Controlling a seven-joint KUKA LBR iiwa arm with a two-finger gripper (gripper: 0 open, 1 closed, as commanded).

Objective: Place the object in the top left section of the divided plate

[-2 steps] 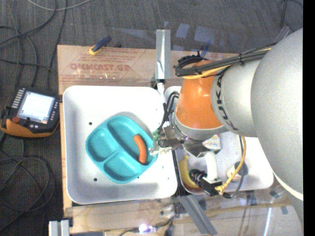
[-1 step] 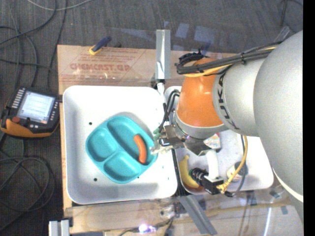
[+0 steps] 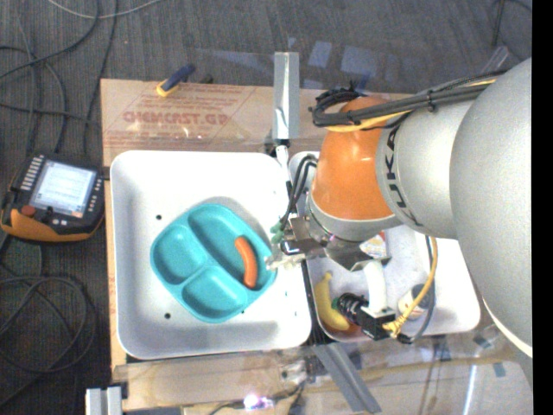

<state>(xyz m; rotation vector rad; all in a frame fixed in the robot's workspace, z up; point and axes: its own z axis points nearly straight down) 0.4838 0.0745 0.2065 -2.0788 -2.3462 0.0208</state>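
A teal divided plate [image 3: 186,262] lies tilted in the left white bin [image 3: 138,318]. An orange sausage-shaped object [image 3: 247,260] lies in the plate's long section along its right side. My gripper [image 3: 282,249] hangs low at the plate's right rim, over the wall between the two bins and just right of the orange object. The big grey and orange wrist above hides most of it. I see nothing held in it.
The right bin [image 3: 449,318] holds a yellow banana [image 3: 323,299] near its front left corner and a white packet [image 3: 377,247] under the arm. A teach pendant [image 3: 54,199] lies left of the bench. A blue and yellow tool [image 3: 174,79] rests on the cardboard behind.
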